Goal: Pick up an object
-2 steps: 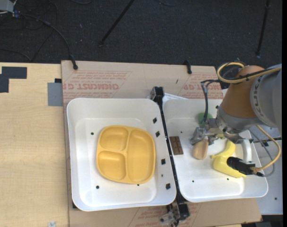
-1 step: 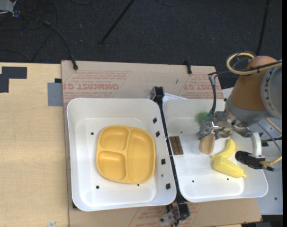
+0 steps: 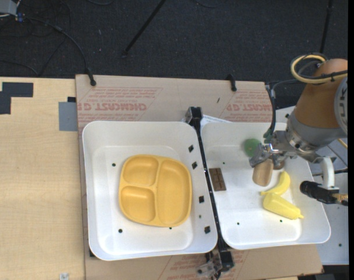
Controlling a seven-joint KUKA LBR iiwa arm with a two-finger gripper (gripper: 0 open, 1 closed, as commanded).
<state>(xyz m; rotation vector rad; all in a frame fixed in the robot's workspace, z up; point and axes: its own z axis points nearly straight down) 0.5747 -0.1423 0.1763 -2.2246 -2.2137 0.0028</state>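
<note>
A tan, rounded object lies in the right bin, toward its far right part, and the pincer sits directly above its far end, so close that the two seem to touch, though whether the fingers grip it cannot be told from this angle, nor whether they stand apart or together. Just to the right of the tan object, and touching or nearly touching it, lies a yellow banana, curved, running from the far right down toward the near left. Just nearer than the banana rests a yellow wedge-shaped block, its tip pointing right. On the far side of the pincer, a small green object shows partly behind the metal parts. A small brown label lies on the bin floor to the left, near the divide between bins. The grey arm with its orange band comes in from the right. In the left bin lies a yellow divided plate, well apart from the pincer. Both bins rest on cardboard on the worktop.
</note>
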